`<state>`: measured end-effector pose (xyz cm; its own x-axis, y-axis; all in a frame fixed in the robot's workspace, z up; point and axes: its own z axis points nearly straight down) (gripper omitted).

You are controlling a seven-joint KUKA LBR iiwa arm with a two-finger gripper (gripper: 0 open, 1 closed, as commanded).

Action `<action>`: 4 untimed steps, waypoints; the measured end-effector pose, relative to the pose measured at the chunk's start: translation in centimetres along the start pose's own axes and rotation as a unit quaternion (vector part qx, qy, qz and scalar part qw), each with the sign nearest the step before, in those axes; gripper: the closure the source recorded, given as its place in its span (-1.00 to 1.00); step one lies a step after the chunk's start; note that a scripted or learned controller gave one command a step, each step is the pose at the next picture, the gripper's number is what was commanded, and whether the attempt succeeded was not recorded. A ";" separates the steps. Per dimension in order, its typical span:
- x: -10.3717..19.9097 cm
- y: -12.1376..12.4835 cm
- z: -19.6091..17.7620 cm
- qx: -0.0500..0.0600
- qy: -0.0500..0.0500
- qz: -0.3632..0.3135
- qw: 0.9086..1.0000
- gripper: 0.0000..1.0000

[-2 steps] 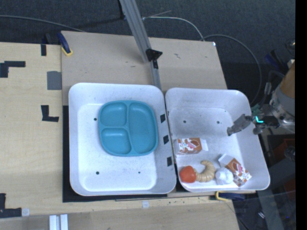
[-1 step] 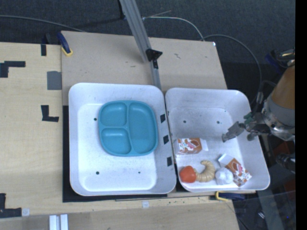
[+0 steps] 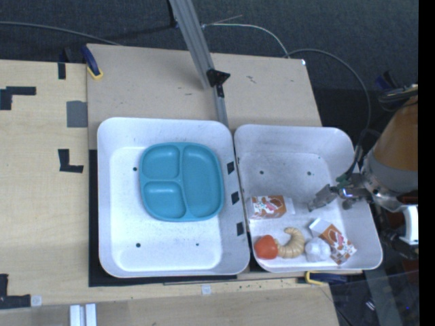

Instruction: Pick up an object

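The croissant lies slanted beside the tomato. Above it, the tool hangs low; I cannot tell its grip.

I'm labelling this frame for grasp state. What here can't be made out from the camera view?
- Gripper: too small and blurred to tell open from shut.
- White object: blurred, identity unclear, partly behind the croissant.
- Arm: cut off by the right edge.
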<state>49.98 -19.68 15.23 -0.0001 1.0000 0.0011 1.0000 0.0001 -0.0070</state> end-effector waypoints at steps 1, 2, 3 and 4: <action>0.0 0.7 4.7 0.000 0.000 -0.001 1.000 -1.00; 0.0 0.8 3.5 -0.002 0.000 -0.001 1.000 1.00; 1.1 0.8 -1.4 -0.005 -0.001 -0.001 1.000 1.00; 1.1 0.9 -5.8 -0.005 -0.001 -0.001 1.000 1.00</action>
<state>50.91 -18.57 21.01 -0.0021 1.0000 -0.0014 1.0000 0.0021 0.0035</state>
